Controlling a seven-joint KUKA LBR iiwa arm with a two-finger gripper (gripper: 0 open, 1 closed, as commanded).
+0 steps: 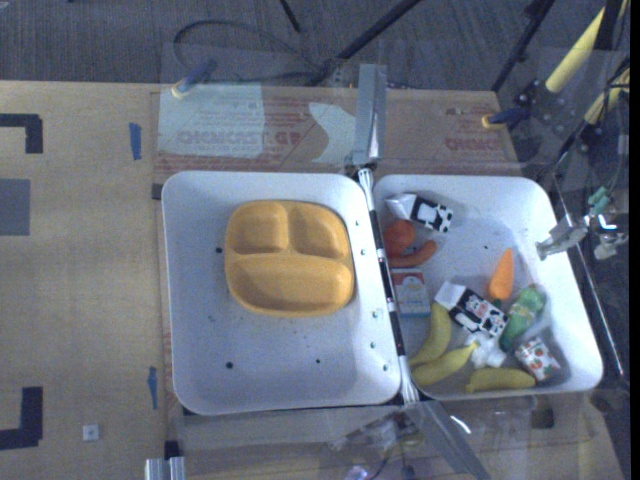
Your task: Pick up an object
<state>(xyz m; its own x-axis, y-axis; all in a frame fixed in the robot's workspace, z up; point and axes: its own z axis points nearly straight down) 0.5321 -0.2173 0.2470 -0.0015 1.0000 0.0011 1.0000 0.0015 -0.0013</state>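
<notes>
Honestly, you cannot tell the gripper's [560,236] state where it sits at the right bin's [470,190] right rim. Your easiest target, the orange carrot [502,274], lies mid-bin near the green packet [525,313]: probably light, stiff and slightly slick, so pinch across its thicker middle.

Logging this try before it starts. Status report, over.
Gripper over right bin's right rim, nothing seen in it. Toys untouched: bananas, carrot, milk cartons. Yellow tray sits in left bin. Path unobstructed.
</notes>
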